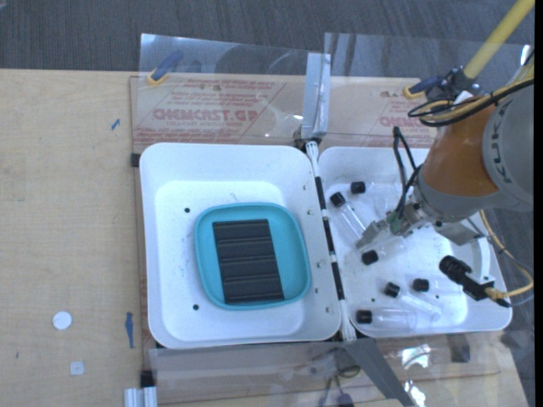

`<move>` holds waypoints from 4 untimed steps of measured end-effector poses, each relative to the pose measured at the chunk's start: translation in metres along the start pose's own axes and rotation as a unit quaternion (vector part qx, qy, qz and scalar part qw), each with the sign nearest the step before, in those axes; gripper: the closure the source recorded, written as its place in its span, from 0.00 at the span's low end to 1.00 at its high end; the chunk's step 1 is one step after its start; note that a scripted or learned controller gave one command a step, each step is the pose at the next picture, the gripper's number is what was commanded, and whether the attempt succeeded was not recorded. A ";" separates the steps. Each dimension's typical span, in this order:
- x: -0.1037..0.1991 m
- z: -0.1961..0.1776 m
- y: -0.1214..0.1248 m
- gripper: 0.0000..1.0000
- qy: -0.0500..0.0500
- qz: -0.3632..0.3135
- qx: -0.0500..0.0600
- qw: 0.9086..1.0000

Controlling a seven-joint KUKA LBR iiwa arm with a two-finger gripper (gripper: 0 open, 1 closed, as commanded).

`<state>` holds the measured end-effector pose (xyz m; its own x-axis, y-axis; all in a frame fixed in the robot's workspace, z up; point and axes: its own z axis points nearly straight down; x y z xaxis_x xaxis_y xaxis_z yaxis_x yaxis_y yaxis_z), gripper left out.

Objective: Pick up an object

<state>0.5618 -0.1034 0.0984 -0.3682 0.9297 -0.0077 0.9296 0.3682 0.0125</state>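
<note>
Two white bins sit side by side on the counter point(68, 185). The left bin point(165, 185) holds one teal tray point(206, 236) with rounded corners, and in the tray lies one dark ribbed panel point(247, 261), flat and roughly centred. The right bin point(377, 164) holds small clear tubes point(349, 217) with black caps point(369, 258), scattered apart. Six caps can be counted: two toward the far left corner, one near the middle, two toward the near side and one by the near left corner. The clear bodies are faint against the white, and only three are plain. The claw point(379, 235) hangs over the middle of the right bin, near the middle cap; whether it is open or gripping anything cannot be told.
</note>
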 end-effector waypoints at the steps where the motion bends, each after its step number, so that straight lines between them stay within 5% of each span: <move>1: -0.004 0.010 -0.089 0.00 0.002 -0.045 0.004 0.999; 2: -0.003 -0.001 -0.086 1.00 0.001 -0.046 0.000 0.999; 3: 0.012 -0.085 -0.018 1.00 0.003 -0.048 0.005 0.999; 4: 0.008 -0.089 0.068 1.00 0.003 -0.016 0.005 1.000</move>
<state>0.6212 -0.0706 0.1887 -0.3983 0.9172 -0.0026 0.9172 0.3983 0.0025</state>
